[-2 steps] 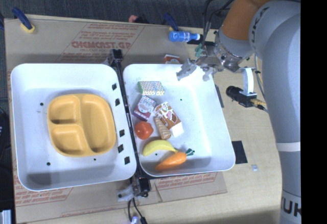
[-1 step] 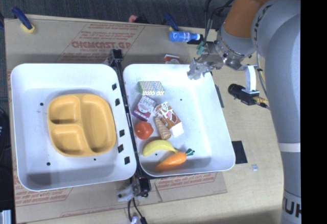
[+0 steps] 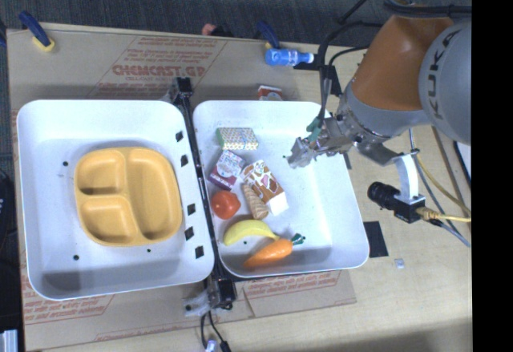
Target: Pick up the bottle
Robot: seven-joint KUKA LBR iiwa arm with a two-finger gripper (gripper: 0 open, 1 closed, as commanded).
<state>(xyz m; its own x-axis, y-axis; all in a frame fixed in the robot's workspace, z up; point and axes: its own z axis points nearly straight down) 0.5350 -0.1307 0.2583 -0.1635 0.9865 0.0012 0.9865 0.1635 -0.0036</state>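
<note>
A small blue bottle-shaped object lies on its side on the cardboard just behind the right bin. My gripper hangs over the upper right part of that bin, above bare white floor. It is right of the toy food and well in front of the blue object. The grey arm with its orange band reaches in from the right and hides the bin's right rim.
In the right bin lie a checkered box, a purple packet, an ice-cream cone pack, a tomato, a banana and a carrot. The left bin holds a yellow divided plate.
</note>
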